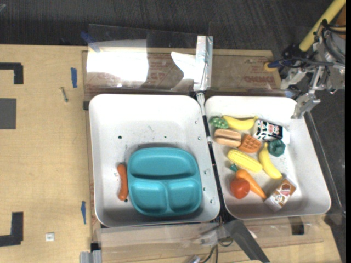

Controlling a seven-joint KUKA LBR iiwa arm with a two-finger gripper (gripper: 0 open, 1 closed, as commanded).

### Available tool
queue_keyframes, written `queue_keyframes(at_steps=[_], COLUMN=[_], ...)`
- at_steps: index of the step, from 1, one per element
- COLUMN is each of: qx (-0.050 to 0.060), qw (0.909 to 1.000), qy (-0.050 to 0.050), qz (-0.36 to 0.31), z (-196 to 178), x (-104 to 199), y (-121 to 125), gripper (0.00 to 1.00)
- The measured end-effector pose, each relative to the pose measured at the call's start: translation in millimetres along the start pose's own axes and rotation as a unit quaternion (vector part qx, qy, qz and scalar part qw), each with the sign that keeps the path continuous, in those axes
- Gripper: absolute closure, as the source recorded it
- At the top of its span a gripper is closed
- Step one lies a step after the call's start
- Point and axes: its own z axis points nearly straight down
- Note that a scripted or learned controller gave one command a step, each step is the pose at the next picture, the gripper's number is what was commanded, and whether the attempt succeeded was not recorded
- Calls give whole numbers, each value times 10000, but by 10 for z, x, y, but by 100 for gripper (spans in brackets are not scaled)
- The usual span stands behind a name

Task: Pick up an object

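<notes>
We see the candidates for picking gathered in the right bin, a loose heap of toy food. At the top lies a yellow banana, with a bit of green food just to its left by the bin's wall. Below them rests a hot dog, touching a waffle-patterned orange piece. A black-and-white milk carton sits to the right of the banana, with a dark green piece just beneath it. Lower down we find a corn cob, a second banana standing more upright in the view, a red tomato touching an orange carrot, and a small brown-and-white carton near the bin's lower right corner.

The left bin holds a teal divided tray with three compartments, and an orange sausage lies just beside the tray's left edge.

The gripper hangs at the upper right corner of the right bin, above its rim, well apart from the toys. We cannot tell how it stands; nothing appears in its grasp. Both bins rest on a wooden bench, with clear plastic sheeting behind them.
</notes>
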Motion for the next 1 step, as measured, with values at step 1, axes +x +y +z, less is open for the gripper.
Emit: queue_keyframes(at_steps=[1], qx=[-12], qw=[9980], qy=[40], qz=[637], z=[1055], x=[495], y=[380], gripper=[0])
